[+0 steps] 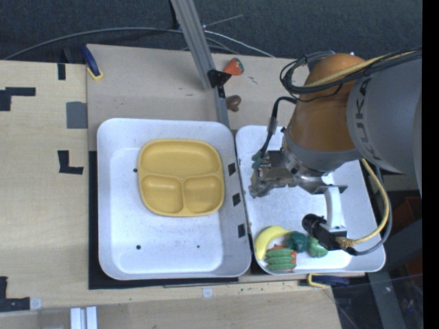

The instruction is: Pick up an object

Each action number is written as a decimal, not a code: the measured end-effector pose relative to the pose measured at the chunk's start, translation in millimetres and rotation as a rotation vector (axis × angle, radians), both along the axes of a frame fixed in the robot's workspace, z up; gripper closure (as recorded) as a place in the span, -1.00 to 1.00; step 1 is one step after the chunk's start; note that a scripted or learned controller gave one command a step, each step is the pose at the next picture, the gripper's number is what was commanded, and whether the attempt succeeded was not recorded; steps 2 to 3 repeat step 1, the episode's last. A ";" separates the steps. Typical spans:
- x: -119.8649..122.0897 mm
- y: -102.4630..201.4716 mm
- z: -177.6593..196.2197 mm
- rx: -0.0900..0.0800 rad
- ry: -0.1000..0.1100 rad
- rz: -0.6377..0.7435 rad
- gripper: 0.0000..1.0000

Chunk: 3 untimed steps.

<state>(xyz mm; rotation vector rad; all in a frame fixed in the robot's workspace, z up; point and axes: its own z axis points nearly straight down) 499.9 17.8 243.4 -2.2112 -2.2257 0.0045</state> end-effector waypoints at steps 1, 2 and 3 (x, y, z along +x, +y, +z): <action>5.9 53.0 -15.1 0.000 0.000 0.000 1.00; 5.9 53.0 -15.1 0.000 0.000 0.000 1.00; 5.9 53.0 -15.1 0.000 0.000 0.000 1.00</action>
